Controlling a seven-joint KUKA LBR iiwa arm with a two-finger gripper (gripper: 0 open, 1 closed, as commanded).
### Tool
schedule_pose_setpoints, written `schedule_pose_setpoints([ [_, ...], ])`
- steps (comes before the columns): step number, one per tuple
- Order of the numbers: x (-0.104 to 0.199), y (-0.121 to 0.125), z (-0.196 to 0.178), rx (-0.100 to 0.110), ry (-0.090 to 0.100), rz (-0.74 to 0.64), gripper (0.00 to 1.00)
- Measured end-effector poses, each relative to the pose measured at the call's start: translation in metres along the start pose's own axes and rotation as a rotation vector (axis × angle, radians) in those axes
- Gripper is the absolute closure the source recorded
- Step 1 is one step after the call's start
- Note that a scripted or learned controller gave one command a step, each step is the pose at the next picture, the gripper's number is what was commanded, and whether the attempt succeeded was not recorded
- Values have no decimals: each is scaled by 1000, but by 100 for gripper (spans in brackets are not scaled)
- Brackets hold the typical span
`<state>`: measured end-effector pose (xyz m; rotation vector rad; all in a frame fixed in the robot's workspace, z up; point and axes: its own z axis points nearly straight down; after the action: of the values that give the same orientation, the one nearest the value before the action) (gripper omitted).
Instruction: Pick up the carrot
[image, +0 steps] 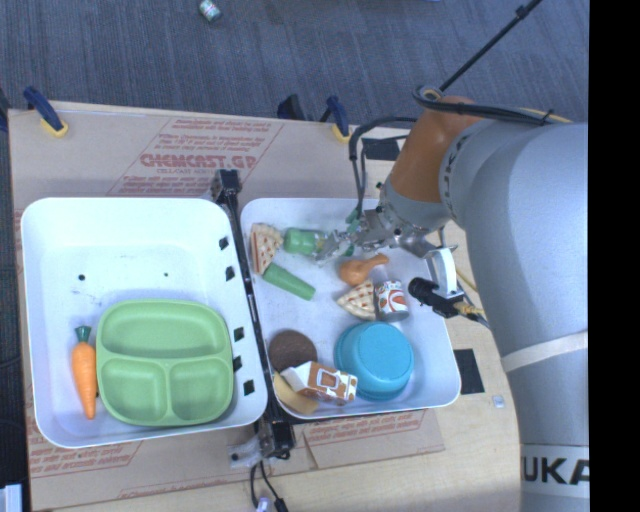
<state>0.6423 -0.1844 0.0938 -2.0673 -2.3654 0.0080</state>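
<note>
The carrot (84, 372) is orange with a green top. It lies lengthwise in the left bin (60, 225), against the left side of the green divided plate (166, 362). My gripper (345, 240) is far from it, low over the back of the right bin (430, 390), beside a small green toy (300, 240). The wrist and the arm's orange band (425, 155) cover much of the gripper.
The right bin holds a waffle wedge (265, 246), a green cylinder (289, 282), a drumstick (360, 267), a pizza slice (357, 299), a small can (392, 298), a blue bowl (375, 359), a brown cookie (291, 350) and a carton (331, 382). A black divider clip (228, 186) stands between the bins.
</note>
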Motion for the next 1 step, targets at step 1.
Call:
schedule_pose_setpoints([
  [1, -26, -4, -62, -2, -3, -251, 0],
])
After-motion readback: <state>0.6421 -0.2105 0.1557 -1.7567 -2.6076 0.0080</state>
